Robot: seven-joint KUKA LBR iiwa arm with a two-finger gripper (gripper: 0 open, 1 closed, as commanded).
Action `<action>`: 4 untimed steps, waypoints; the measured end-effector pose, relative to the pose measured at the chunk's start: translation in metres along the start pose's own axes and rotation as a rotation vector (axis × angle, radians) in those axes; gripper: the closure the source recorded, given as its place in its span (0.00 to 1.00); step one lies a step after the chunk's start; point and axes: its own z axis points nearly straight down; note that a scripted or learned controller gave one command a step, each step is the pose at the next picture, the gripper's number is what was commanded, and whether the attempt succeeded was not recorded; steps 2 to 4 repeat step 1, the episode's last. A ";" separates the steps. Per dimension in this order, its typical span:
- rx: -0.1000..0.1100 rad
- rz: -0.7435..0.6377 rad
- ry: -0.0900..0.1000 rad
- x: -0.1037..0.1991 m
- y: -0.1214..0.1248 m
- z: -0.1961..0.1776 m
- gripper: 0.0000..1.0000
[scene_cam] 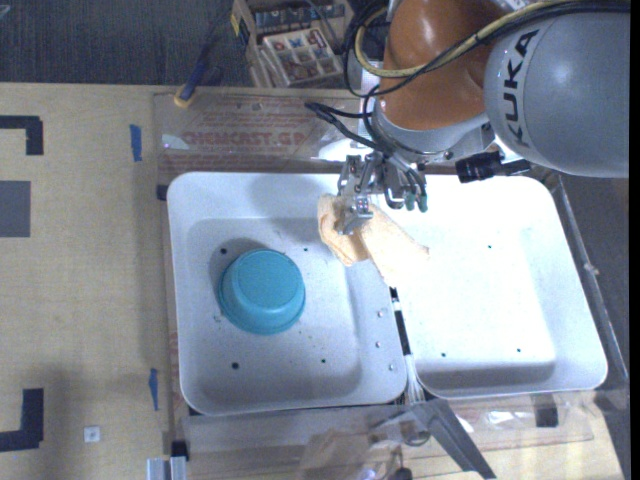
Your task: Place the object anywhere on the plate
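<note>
A round blue plate (262,290) sits in the left bin (200,208), left of its middle. A tan, flat, floppy object (372,242) hangs at a slant over the ridge between the two bins, up and to the right of the plate. My gripper (354,208) comes down from the wrist above and is shut on the object's upper left end. The object's lower right end droops toward the right bin (500,298). A clear gap of white bin floor separates the object from the plate.
Grey arm and orange band (440,58) loom over the back of both bins, with cables looping around the wrist. A wooden bench (80,268) lies to the left, with blue tape marks. Boxes and clutter stand behind the bins.
</note>
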 end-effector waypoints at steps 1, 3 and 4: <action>0.000 0.000 0.000 0.000 0.000 0.000 0.00; 0.000 0.000 0.000 0.000 0.000 0.000 0.00; 0.000 0.000 0.000 0.000 0.000 0.000 0.00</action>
